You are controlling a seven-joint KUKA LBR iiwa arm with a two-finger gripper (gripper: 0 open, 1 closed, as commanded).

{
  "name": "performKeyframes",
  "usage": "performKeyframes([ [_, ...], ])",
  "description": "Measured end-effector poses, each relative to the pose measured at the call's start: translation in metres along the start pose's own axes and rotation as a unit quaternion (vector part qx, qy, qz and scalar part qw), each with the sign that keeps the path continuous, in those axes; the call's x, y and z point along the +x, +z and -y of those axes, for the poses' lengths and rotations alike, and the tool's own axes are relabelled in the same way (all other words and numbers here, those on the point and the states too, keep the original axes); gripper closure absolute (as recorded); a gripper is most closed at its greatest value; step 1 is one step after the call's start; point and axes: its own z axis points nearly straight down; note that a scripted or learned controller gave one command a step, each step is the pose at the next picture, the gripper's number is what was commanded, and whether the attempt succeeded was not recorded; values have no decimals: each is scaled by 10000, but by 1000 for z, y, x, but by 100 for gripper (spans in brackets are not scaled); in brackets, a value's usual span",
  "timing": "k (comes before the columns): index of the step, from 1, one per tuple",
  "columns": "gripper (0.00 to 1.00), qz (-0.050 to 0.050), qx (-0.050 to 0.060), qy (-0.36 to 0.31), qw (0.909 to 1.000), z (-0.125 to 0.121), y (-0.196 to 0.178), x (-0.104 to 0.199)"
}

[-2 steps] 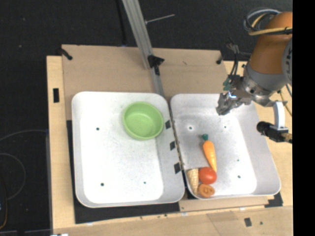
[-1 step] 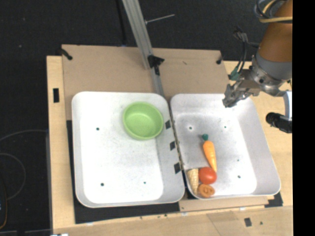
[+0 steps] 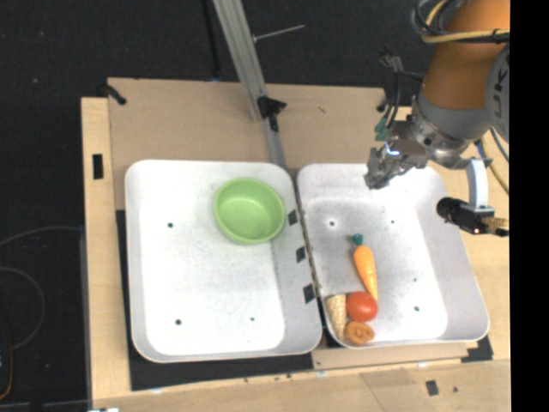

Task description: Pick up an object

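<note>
1. I see the end effector point(image 3: 378, 177) above the right bin's point(image 3: 429, 204) far rim; I cannot tell its opening.
2. Carrot point(image 3: 365, 268) lies mid-bin; tomato point(image 3: 361, 306) just nearer.

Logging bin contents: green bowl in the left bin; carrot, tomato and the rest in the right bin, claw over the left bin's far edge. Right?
One slip: the camera view shows the claw over the right bin's far edge, not the left's. Bowl in the left bin, carrot and tomato in the right: correct.
</note>
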Motion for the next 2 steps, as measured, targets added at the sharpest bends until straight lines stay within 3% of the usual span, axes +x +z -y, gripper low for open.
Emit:
performKeyframes([
  [2, 100, -7, -1, -21, 10000, -6, 20, 108],
])
